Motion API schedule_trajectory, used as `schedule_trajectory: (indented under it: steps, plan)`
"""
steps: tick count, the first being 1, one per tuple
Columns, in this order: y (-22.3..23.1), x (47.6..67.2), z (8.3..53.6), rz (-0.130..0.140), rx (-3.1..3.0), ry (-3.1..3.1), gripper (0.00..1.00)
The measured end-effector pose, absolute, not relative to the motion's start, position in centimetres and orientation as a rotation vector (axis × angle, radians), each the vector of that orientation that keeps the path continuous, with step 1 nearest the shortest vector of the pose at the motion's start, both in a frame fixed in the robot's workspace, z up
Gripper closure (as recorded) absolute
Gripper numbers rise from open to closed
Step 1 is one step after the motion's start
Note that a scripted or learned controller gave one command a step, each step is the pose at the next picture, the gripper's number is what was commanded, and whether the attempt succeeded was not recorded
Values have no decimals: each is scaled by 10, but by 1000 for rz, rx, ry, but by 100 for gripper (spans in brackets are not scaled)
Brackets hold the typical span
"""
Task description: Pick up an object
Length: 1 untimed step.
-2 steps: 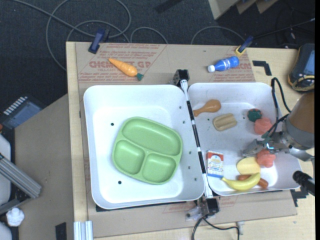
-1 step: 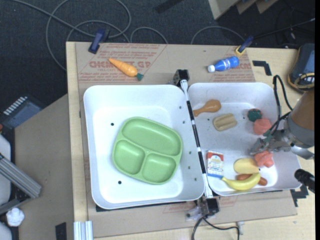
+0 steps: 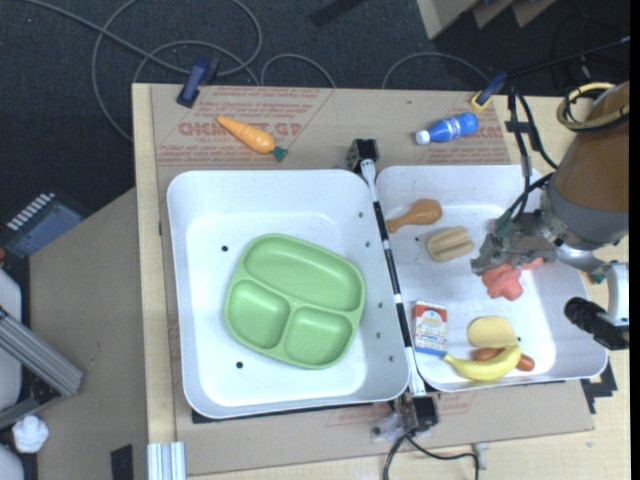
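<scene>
**Gripper low over the red toy in the right-hand bin**

While the arm reaches in from the right of the camera view, the gripper (image 3: 507, 251) sits down low in the right-hand bin (image 3: 470, 180), and the thing to watch is the red toy (image 3: 504, 284) lying directly under the fingers and a touch toward the near rim. That is the relation the pick turns on: the toy is below and slightly nearward of the fingertips, touching or all but touching them, not off to either side. Its shape is lumpy with no clear long axis from up here.

Are the fingers spread or closed? Cannot tell; the dark wrist hardware and cables blur over them, and no part of the toy shows plainly between them, so no grasp can be called.

Around the fingers: the bread roll (image 3: 449, 243) lies just beside them on the side away from the arm, with the drumstick (image 3: 415, 214) beyond it. Nearward, well past the red toy, sit the banana (image 3: 482, 366) and a yellow lump (image 3: 492, 331), with a small carton (image 3: 430, 328) off toward the divider.

My judgement: if this is the chosen target, a short straight drop with a slight nearward shift centres it; the roll is close enough to get nudged.
</scene>
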<state>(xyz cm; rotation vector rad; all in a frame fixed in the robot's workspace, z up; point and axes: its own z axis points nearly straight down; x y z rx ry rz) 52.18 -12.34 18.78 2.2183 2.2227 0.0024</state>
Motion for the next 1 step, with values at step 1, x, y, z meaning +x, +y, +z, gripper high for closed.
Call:
schedule_trajectory:
  steps: [1]
  plan:
    - [-41,563,220,3,2218,2223,100]
